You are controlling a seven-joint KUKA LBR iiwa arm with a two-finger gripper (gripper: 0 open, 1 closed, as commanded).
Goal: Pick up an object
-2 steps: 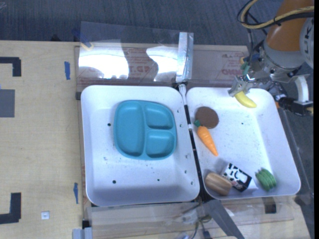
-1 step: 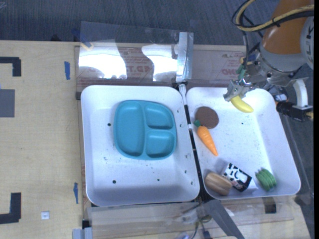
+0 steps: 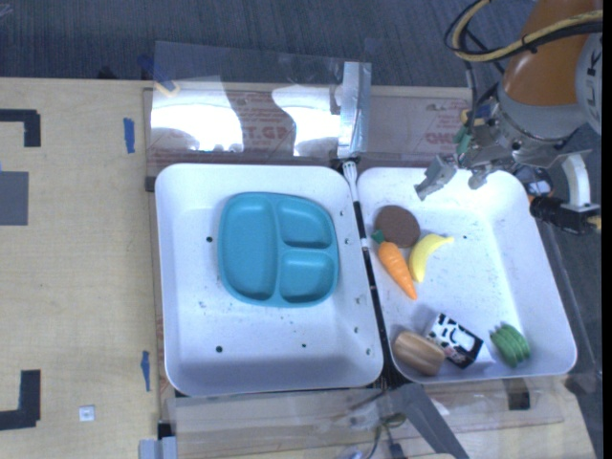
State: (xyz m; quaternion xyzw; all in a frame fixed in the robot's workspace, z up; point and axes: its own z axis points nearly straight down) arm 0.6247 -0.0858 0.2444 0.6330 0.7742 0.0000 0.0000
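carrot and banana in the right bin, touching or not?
Touching. The camera view shows the carrot lying against the banana's lower end, with no white bin floor visible between them there.

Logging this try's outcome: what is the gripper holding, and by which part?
Nothing: the gripper hangs open above the right bin, its fingers bare.

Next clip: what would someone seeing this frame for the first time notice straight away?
First the turquoise divided tray, alone in the middle of the left bin. Then the cluster in the right bin: an orange carrot beside a yellow banana and a brown disc, with more items along the near edge. The tool hangs open and empty over that bin's far edge.
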